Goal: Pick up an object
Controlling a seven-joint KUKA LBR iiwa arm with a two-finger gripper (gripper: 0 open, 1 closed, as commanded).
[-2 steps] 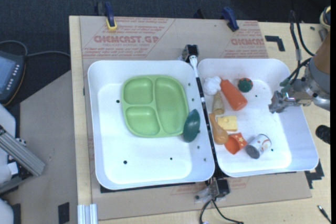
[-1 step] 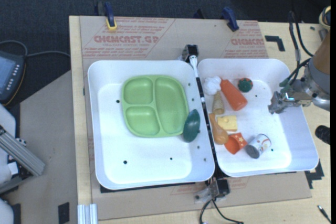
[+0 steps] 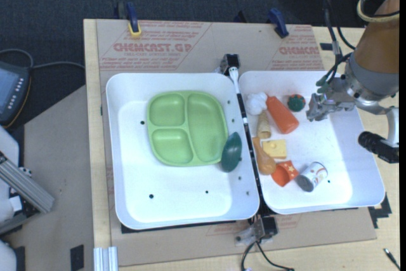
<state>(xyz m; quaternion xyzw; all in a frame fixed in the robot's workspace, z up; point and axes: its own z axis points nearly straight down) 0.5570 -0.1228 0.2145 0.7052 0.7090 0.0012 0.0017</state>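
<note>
The right bin (image 3: 355, 187) holds several small objects along its left side. An orange bottle (image 3: 281, 114) lies near the top, with a white lump (image 3: 256, 102) to its left and a dark green round piece (image 3: 295, 101) to its right. Below them lie a tan piece (image 3: 263, 127), a yellow cheese wedge (image 3: 275, 148), a red-orange piece (image 3: 284, 172) and a small silver can (image 3: 312, 176). My gripper (image 3: 316, 111) hangs over the bin's upper middle, just right of the dark green round piece and the bottle. Nothing shows in its grasp.
The left bin (image 3: 127, 162) bears a light green divided plate (image 3: 187, 128), with a dark green object (image 3: 231, 152) leaning at the plate's lower right edge. Bare white floor lies on the right bin's right half. Blue clamps (image 3: 133, 17) hold the board at the back.
</note>
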